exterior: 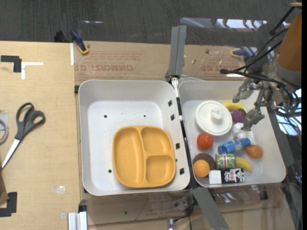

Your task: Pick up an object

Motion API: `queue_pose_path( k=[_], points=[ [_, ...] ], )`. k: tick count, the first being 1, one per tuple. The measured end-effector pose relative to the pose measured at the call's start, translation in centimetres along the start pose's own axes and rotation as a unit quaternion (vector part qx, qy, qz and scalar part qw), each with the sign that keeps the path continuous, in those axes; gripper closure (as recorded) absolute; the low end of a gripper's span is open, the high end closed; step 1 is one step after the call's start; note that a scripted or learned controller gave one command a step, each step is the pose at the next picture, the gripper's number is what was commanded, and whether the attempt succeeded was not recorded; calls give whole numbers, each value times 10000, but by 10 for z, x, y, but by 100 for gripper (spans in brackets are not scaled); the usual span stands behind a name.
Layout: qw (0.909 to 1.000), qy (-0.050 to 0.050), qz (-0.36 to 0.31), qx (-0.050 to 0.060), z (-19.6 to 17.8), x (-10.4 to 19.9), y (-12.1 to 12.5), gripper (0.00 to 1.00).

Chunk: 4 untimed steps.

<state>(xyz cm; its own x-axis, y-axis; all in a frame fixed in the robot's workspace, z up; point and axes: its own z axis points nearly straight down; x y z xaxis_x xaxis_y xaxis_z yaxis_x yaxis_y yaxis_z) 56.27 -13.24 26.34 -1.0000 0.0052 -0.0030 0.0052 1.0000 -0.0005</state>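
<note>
White plastic bins sit side by side on the bench as the grey arm reaches in over the right bin, where a crowd of small toy groceries waits. The gripper hangs above the upper right of that clutter, its two metal fingers spread apart with nothing between them. Just below its fingertips lie a purple piece, a yellow item and a white lidded dish; a blue-and-white bottle lies on its side a little lower. Nearest the front wall are a red tomato, an orange, a green can, a banana and a small carton. From here these look like light, hollow, stiff plastic, smooth enough to slip; the round fruit would likely roll out of a pinch, so the bottle, taken across its narrow body, seems the safer hold. The dish looks too wide for the fingers unless they take its knob. A yellow divided tray fills the left bin, and scissors lie on the bench.
</note>
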Motion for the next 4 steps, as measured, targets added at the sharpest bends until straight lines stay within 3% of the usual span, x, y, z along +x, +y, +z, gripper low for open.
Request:
queue_pose_path(
  k=[1,2,3,4],
  points=[
    [9958,-18,-913,8,170,18,1,0],
    [9998,-15,-199,4,110,25,-53,0],
    [10000,-2,87,-1,170,61,-62,0],
    [10000,-26,57,8,160,59,-61,100]
  ],
)
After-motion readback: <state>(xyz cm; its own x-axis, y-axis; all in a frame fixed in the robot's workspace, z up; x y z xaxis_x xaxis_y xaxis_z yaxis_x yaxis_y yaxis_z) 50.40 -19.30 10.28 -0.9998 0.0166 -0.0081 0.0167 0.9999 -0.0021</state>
